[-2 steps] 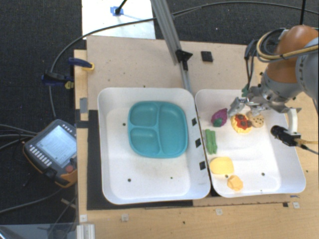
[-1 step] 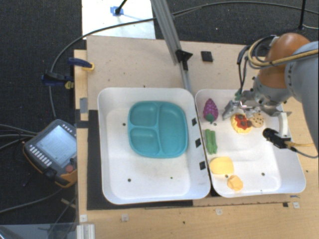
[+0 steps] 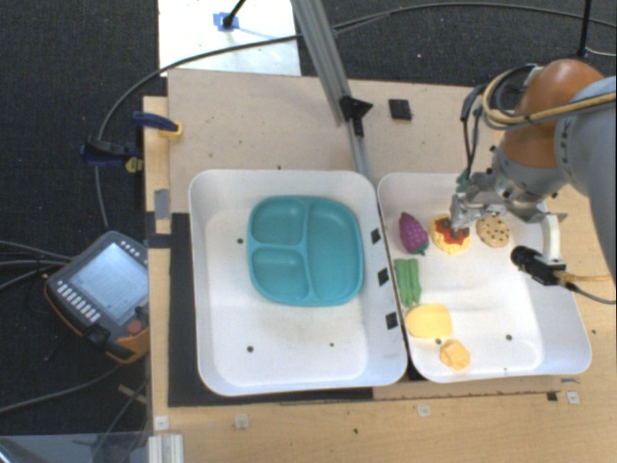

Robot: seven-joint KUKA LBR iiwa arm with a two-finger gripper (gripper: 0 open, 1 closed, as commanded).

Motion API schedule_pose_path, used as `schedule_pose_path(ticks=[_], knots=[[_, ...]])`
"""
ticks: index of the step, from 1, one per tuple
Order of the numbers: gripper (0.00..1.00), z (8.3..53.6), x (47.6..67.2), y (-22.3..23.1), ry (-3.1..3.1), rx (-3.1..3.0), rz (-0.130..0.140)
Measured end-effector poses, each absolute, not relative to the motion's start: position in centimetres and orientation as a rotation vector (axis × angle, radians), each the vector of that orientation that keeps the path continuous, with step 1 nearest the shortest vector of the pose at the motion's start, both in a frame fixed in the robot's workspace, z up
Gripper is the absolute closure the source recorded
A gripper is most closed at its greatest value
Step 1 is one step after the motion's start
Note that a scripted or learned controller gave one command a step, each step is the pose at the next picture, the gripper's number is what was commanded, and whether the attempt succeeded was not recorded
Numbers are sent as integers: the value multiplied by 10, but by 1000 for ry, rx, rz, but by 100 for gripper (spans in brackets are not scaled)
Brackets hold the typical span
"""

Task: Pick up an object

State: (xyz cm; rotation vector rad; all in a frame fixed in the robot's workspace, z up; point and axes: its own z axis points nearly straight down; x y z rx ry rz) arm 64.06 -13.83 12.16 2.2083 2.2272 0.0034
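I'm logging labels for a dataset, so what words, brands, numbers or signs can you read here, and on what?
None can be read.
The handheld controller left of the bins has a lit screen, too blurred to read.
The teal plate, the cookie and the other toy foods show no lettering.

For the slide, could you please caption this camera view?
Grey arm's gripper lowered over a red-and-yellow toy in the right white bin; teal divided plate in the left.
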Motion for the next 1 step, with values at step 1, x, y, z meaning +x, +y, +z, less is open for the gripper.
schedule_pose_path(ticks=[1], knots=[[100,170,643,-130,2225,2211,7]])
